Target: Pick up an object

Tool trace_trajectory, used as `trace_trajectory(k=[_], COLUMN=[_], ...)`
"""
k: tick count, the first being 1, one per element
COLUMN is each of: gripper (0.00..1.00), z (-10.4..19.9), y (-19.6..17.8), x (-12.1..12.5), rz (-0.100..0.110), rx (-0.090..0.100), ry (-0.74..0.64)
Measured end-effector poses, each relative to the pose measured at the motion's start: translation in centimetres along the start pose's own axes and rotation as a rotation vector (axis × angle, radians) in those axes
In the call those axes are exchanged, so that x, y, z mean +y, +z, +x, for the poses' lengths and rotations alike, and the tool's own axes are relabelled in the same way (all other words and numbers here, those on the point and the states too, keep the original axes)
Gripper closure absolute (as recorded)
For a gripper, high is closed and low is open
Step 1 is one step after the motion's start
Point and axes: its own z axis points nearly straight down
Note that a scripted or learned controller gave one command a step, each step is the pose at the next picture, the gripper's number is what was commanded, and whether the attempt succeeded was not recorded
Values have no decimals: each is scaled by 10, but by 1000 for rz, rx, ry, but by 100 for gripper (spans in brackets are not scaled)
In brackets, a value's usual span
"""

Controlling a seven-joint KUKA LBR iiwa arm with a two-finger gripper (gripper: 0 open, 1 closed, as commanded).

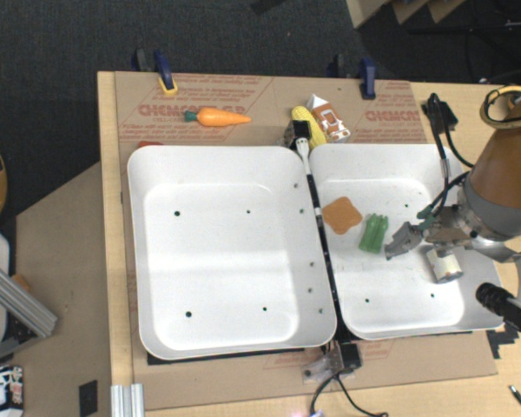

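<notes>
The hand (pixel 399 241) is lowered in the right bin (pixel 391 315), just right of a green block (pixel 373 233), probably for picking; its finger state cannot be told

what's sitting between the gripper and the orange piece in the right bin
The green ridged piece lies between the gripper and the orange piece, on the right bin floor in the camera view.

The arm (pixel 502 176) was grey with a broad orange band above the wrist. A black cable (pixel 443 142) ran along its far side. The gripper (pixel 403 240) was dark grey metal, beside a short silver cylinder (pixel 444 266).
</notes>
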Motion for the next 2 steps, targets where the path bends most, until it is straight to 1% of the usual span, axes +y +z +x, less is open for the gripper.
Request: trace_trajectory(k=[1, 2], gripper=[0, 0], z=[10, 15], y=[115, 111], x=[30, 93], rz=[-1, -7], rx=[1, -2], ry=[0, -4])
